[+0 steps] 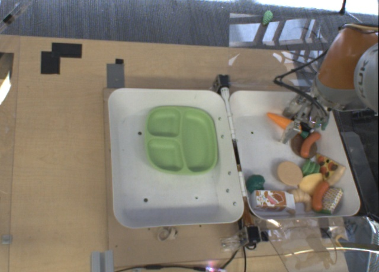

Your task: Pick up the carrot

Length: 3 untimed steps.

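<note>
The orange carrot (pixel 279 120) lies in the upper middle of the right bin (pixel 254 117), pointing left. My gripper (pixel 300 124) hangs just off the carrot's right end, close above the bin floor, with the grey arm and its orange band (pixel 344 57) coming in from the upper right. Nothing shows the carrot lifted; it looks to rest on the bin floor. The gripper body hides the carrot's thick end.
A red sausage (pixel 309 144) lies just below the gripper. Further down are a tan disc (pixel 289 173), a pizza slice (pixel 330 168), a green vegetable (pixel 256 182), a small carton (pixel 273 200) and several other toy foods. A green divided plate (pixel 180 139) sits in the left bin (pixel 127 164).
</note>
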### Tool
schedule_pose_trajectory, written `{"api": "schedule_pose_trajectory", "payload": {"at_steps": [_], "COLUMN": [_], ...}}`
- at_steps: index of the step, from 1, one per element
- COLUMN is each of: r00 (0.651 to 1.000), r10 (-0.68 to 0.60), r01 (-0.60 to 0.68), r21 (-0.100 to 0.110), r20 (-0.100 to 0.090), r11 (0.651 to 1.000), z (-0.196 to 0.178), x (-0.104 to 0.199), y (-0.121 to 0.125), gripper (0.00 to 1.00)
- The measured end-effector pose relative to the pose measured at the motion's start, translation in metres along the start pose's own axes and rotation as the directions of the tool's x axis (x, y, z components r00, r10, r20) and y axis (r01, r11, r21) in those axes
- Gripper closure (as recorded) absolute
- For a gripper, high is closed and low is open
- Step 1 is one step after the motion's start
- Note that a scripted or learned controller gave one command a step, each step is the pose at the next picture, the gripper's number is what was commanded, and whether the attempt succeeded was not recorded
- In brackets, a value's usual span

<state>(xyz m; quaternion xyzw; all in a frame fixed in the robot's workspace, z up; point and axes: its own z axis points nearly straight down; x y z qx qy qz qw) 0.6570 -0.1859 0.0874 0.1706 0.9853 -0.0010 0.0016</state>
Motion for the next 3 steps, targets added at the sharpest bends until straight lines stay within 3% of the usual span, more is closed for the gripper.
{"api": "schedule_pose_trajectory", "payload": {"at_steps": [1, 2, 3], "r00": [0.993, 0.994, 0.996], "r10": [0.114, 0.107, 0.083], "r01": [-0.114, -0.107, -0.083], "r21": [-0.005, -0.009, -0.008], "r20": [0.006, 0.019, 0.016], "r11": [0.993, 0.994, 0.997], "z": [0.0, -0.015, -0.094], "x": [0.023, 0.019, 0.016], "y": [0.02, 0.023, 0.06], "gripper": [0.0, 1.0, 1.0]}}
